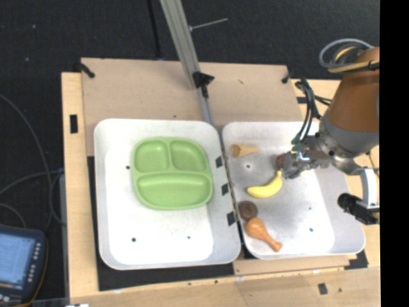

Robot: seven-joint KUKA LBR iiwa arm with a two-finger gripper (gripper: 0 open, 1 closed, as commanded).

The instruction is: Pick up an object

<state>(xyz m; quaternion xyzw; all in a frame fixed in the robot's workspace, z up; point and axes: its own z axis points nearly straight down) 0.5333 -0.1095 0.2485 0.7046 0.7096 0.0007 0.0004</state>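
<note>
A yellow banana (267, 187) lies in the middle of the right bin (319, 235). My gripper (285, 165) hangs just above and to the right of the banana's upper tip, with the arm coming in from the right. An ice cream cone (243, 150) lies at the bin's upper left. A brown round piece (247, 209) and an orange drumstick (261, 233) lie at the lower left. Nothing shows between the fingers.
The left bin (115, 235) holds a green divided plate (172, 174). A metal pole (182, 34) slants up from between the bins. The right bin's lower right part is bare.
</note>
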